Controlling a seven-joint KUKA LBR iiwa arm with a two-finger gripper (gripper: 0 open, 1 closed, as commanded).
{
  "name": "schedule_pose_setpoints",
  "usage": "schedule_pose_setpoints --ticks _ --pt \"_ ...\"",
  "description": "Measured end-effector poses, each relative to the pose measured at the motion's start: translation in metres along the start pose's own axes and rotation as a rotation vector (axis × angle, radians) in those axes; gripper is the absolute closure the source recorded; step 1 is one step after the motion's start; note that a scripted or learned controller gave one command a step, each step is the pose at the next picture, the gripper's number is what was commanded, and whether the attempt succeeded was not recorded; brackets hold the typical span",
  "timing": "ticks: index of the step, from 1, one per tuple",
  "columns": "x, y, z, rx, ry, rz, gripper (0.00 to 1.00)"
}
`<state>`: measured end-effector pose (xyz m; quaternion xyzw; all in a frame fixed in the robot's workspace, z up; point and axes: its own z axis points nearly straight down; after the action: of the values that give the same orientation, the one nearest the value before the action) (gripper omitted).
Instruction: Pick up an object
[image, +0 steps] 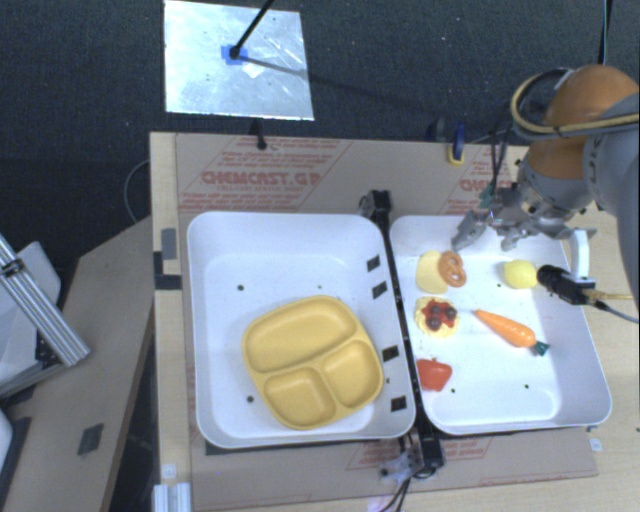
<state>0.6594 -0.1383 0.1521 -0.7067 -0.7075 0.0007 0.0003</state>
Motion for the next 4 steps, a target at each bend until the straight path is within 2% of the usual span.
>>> schedule_pose_setpoints --ticks 1,2,4 --pt "-0.006 0.003 0.059 -0.001 0.000 0.000 0.00" --pt "-0.006 0.005 0.045 -0.008 -0.001 -0.001 1.00" --pt "-0.008 0.000 -0.084 -0.009 -0.001 -0.002 1.00"
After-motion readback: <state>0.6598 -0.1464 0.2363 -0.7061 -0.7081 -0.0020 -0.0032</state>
